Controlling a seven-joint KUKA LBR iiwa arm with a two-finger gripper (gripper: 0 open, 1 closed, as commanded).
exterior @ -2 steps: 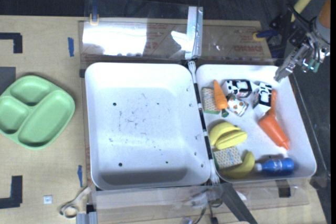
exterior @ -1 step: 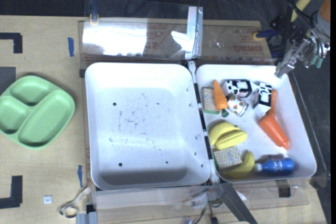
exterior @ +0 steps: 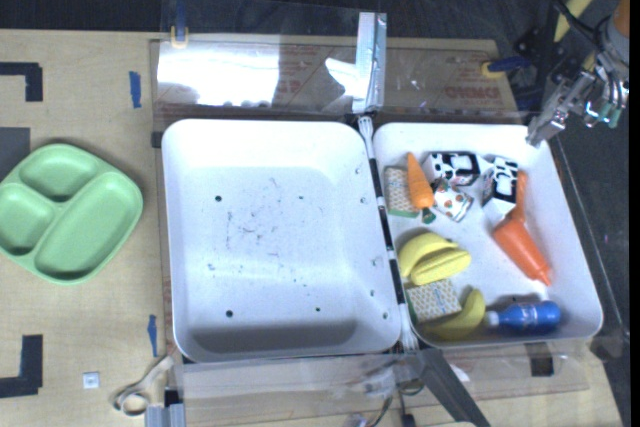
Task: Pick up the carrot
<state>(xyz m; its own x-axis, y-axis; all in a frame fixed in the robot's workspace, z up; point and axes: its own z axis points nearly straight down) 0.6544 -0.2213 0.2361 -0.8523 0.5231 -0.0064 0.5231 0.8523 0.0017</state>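
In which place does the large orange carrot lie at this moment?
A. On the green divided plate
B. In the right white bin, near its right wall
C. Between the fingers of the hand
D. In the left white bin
B. The carrot lies on the floor of the right bin close to its right wall, while the hand is above the bin's upper right corner, apart from it.

Wooden bench (exterior: 80,65) carries 2 white bins (exterior: 270,235) and a green tray (exterior: 65,212).
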